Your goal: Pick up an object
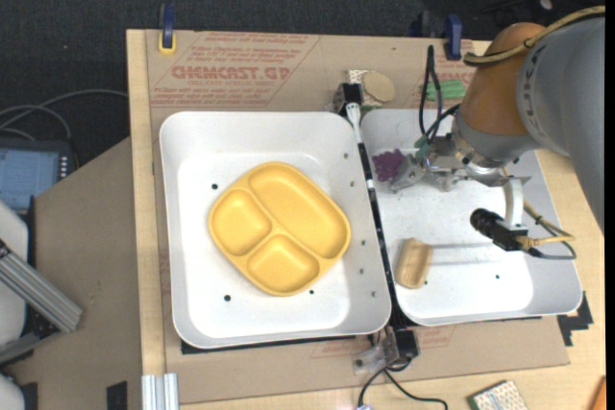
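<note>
Tan wooden block (413, 263); glossy yellow three-well tray (279, 228); claw (426, 168) beside purple lump (388, 165), grip unclear.

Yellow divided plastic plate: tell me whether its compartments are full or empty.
Empty. The yellow divided plastic plate lies face up in the left white bin, and all three compartments show only bare yellow surface.

Yellow divided plate (279, 228) in white left bin (192, 302); purple lump (388, 165) and tan block (413, 263) in white right bin (480, 298); brown table (240, 67) with red lettering.

Grey arm (575, 82), orange wrist band (492, 93)
</note>
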`<state>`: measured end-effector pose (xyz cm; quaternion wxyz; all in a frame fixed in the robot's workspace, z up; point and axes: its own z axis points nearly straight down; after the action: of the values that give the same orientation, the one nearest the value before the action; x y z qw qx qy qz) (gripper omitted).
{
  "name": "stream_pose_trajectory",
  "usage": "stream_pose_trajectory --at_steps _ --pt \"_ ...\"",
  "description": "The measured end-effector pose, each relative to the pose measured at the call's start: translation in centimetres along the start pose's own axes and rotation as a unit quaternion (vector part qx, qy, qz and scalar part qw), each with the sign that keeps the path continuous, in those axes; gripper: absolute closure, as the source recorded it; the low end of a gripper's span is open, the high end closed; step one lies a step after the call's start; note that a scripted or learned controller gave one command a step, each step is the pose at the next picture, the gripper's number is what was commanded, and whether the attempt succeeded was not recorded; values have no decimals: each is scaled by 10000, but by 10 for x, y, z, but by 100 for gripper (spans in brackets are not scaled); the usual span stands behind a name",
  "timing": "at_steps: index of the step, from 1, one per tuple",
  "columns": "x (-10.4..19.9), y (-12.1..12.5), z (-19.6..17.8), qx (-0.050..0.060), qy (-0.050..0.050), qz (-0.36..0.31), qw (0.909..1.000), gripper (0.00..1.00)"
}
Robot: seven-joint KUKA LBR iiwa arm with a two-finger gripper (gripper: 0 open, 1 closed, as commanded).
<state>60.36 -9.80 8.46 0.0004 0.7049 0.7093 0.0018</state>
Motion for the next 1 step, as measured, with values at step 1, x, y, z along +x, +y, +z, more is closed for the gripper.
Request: stream_pose_trajectory --at_steps 1 --pt "-7 64 0 17 -17 15 10000 0"
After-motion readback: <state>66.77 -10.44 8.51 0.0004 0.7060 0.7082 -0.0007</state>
